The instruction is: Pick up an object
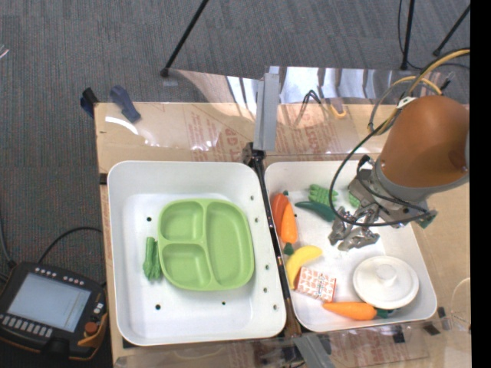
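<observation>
Gripper (354,234) hangs low in the right white bin (420,261); you cannot tell its state. Nearest target: yellow plastic toy banana (301,260), lying left of it, touching the red-and-white small carton (315,284). Judged light, rigid, slick and curved. Take it across the middle, where it is narrowest.

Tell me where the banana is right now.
The banana lies in the right bin, near its left wall, just below the two carrots and above-left of the small red-and-white box.
</observation>
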